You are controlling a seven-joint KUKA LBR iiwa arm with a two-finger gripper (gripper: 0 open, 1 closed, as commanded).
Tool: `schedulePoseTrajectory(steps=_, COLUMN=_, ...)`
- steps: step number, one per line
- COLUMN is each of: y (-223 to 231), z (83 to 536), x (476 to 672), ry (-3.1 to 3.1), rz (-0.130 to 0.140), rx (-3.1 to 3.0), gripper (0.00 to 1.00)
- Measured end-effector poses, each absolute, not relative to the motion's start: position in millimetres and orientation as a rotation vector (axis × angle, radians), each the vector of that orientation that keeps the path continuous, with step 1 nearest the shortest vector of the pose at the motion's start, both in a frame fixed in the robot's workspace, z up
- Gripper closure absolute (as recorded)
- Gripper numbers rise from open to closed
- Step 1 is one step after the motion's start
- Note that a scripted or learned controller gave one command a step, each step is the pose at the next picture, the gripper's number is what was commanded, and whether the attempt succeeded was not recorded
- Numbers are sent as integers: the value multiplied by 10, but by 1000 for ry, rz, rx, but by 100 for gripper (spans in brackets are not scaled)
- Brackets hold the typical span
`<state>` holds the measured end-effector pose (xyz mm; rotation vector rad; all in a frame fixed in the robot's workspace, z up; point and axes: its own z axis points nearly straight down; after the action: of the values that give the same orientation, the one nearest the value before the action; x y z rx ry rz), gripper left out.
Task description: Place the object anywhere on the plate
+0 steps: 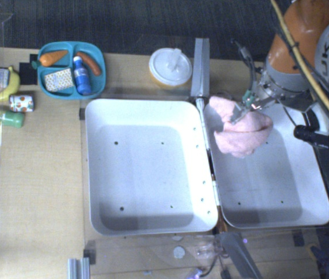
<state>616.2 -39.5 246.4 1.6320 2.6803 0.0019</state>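
Overhead view of the bench. The gripper (241, 114) sits closed on a fold of the pink cloth (241, 131), its fingers pinching the fabric at the cloth's upper middle. The arm (304, 45) reaches in from the right, slanting down toward the right bin (281, 205), wrist low. The cloth lies bunched in that bin's upper-left part, near the divider. The left bin (147, 167) adjoins. A teal divided plate (98, 54) holding toy foods stands at upper left.
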Motion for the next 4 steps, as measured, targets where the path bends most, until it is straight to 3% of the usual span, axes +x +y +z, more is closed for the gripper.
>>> schedulePoseTrajectory(steps=1, y=-373, z=2243, x=6173, ry=2686, rz=1, rx=1625, gripper=100)
schedulePoseTrajectory(steps=3, y=457, z=2292, x=5743, ry=3107, rz=3, rx=447, gripper=100)
schedulePoseTrajectory(steps=4, y=863, z=2264, x=5438, ry=3139, rz=3, rx=1, gripper=100)
